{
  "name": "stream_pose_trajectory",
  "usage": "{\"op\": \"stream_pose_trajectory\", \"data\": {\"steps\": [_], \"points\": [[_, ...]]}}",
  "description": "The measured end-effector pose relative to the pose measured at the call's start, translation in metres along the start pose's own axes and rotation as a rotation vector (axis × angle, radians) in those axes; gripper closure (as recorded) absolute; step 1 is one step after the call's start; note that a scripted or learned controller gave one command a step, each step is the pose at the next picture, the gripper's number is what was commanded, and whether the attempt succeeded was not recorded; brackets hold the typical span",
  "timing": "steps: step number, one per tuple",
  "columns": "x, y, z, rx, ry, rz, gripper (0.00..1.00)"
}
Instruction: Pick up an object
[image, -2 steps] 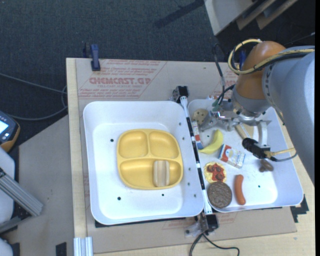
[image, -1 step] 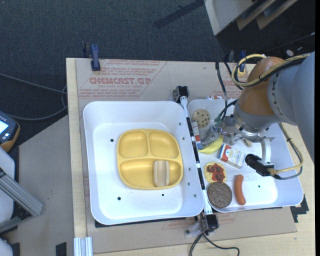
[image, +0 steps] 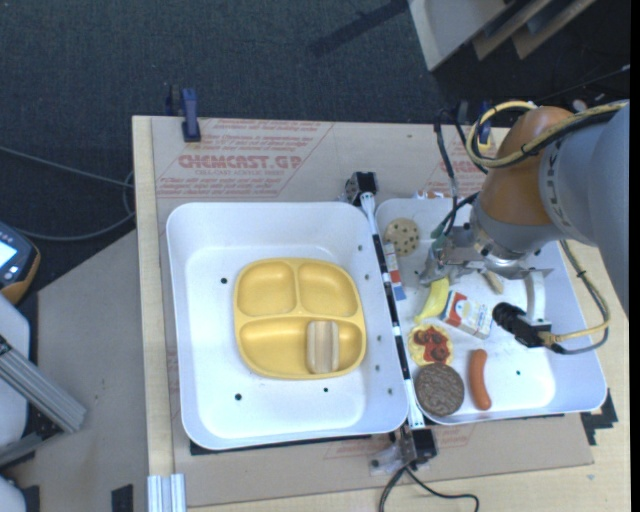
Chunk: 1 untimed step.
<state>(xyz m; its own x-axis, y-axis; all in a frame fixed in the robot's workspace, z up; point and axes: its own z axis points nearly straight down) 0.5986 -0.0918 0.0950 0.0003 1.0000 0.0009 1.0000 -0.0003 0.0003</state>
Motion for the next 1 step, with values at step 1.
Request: {"op": "stream_pose_trajectory", "data": {"steps": [1], "points": [[0.0771,0.0442,-0.0968,-0.014,0.001,-0.010,1.00]]}}
